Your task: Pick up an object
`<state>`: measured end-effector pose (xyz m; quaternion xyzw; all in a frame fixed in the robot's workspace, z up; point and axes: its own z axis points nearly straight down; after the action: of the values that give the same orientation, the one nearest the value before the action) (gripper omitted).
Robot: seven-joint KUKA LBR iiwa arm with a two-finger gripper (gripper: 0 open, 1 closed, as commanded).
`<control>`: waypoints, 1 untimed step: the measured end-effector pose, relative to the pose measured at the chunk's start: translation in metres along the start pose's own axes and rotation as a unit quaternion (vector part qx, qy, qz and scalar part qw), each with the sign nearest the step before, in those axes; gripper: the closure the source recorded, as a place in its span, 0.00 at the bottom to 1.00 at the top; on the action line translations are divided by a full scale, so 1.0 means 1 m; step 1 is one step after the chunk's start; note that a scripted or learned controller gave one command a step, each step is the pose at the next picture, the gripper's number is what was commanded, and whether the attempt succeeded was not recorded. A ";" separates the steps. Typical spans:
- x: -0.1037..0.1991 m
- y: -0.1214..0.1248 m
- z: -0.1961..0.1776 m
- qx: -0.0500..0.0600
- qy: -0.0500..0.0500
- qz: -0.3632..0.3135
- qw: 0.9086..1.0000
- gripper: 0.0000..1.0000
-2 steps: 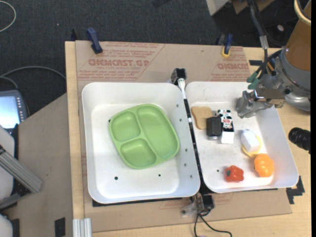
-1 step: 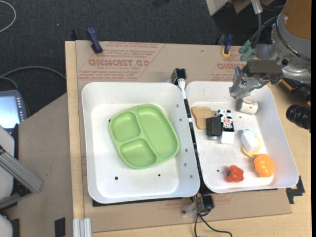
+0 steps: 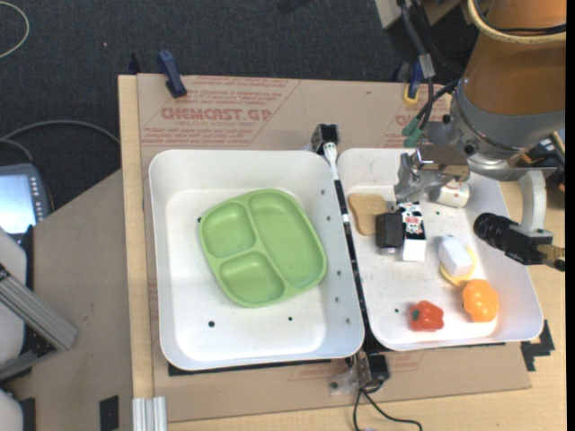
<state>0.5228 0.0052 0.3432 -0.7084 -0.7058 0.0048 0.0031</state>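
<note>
My gripper (image 3: 411,189) hangs over the back of the right bin (image 3: 514,329), under the grey and orange wrist. Just below its tip lie a small black block (image 3: 388,231) and a white carton with black and red print (image 3: 413,233). A tan flat slice (image 3: 363,210) lies to their left by the bin wall. Further forward are a white oval object (image 3: 455,258), an orange pepper (image 3: 481,301) and a red pepper (image 3: 428,315). A small white and red item (image 3: 453,194) is partly hidden beside the gripper. I see nothing held.
The left bin (image 3: 175,241) holds a green divided plate (image 3: 261,246). A black rail (image 3: 341,214) runs between the bins. A black cylinder on a bracket (image 3: 503,233) juts in at the right bin's right edge. Blue clamps (image 3: 171,73) grip the board at the back.
</note>
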 end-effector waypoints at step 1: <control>0.048 -0.016 0.098 0.001 0.002 -0.004 1.000 1.00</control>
<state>0.5055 0.0533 0.2448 -0.7057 -0.7085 0.0043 0.0049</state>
